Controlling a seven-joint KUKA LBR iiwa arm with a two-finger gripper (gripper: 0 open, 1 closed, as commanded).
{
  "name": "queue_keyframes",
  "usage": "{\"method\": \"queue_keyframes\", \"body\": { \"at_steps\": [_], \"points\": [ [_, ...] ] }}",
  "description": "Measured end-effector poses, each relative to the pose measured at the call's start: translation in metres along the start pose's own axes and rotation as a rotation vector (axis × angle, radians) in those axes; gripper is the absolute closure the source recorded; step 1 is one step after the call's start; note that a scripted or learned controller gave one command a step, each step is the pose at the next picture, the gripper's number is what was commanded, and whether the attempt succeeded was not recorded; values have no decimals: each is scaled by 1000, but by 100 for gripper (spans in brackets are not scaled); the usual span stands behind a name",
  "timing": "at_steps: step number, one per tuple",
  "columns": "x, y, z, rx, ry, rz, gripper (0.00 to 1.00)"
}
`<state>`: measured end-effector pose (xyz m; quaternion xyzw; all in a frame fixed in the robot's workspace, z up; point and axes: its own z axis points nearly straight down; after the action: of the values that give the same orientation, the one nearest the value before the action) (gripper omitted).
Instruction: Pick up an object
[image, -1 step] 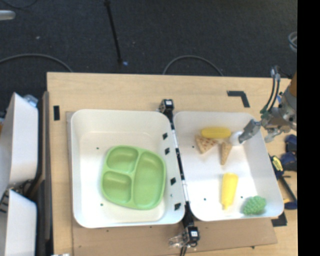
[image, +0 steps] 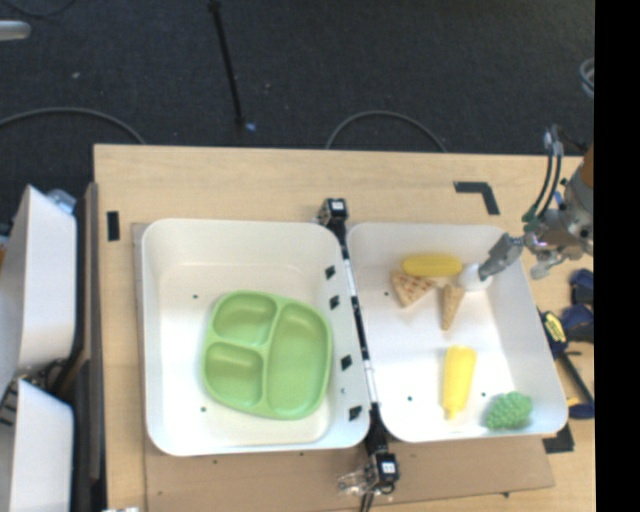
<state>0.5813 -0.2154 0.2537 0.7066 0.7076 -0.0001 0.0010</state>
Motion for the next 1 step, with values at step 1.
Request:
{"method": "queue_keyframes", "body": {
  "at_steps": [1],
  "points": [
    [3, 1, 43, 3, 0, 1, 0]
  ]
}}
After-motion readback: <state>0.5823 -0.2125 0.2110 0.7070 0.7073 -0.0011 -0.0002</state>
